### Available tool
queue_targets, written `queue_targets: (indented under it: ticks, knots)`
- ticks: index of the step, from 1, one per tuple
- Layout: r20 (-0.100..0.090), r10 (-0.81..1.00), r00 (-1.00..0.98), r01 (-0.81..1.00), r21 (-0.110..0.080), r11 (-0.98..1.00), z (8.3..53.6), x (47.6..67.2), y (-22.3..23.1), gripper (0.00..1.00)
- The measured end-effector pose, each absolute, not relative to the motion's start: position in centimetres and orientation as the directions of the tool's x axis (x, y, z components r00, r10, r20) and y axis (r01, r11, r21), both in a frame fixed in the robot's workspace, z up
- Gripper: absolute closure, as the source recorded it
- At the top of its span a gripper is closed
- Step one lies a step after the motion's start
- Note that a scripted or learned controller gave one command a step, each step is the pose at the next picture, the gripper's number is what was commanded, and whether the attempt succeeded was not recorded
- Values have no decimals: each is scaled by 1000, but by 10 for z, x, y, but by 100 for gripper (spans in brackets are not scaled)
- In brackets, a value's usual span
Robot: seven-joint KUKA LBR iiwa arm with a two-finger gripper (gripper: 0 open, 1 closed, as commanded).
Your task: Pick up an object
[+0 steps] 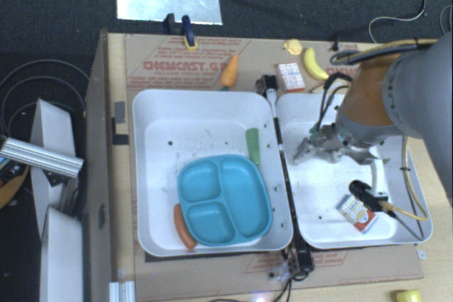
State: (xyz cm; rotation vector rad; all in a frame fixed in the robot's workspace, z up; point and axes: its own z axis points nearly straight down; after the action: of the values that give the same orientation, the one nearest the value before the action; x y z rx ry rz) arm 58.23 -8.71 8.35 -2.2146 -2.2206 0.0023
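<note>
White right bin [311,223] holds my target, a small packet [356,212], near its front. My fingers [318,150] hang behind it, seemingly spread and empty. I should descend squarely over it.

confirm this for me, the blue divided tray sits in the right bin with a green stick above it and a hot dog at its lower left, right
Not quite: the camera view shows the blue divided tray in the left bin, not the right one. The green stick above it and the hot dog at its lower left are as you say.
</note>
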Motion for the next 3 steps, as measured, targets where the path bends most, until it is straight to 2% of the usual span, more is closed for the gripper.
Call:
queue_targets:
  ticks: [1, 3]
  knots:
    - [0, 1000, -3, 1000, 3, 3, 95, 585, -89, 100]
    - [1, 1000, -5, 1000, 6, 5, 116, 587, -89, 100]
